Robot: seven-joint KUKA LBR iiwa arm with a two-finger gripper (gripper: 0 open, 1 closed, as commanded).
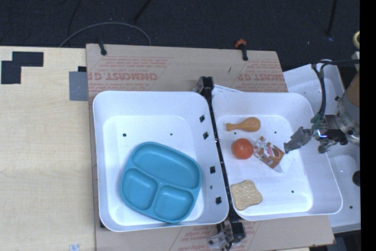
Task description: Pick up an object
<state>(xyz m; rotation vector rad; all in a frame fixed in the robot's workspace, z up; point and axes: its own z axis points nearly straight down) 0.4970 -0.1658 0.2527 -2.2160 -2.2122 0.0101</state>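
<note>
Gripper [301, 139] jaw state: can't tell. Red-white snack packet [269, 153] just left of tip, round red tomato [242, 149] further left.

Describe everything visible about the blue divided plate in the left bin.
The blue divided plate is a rounded-rectangle tray, light blue, plastic-looking and matte. It has three compartments: one large along the upper side and two smaller along the lower side. It lies right side up on the floor of the left bin, turned askew, toward the bin's lower half. Nothing sits in it.
</note>
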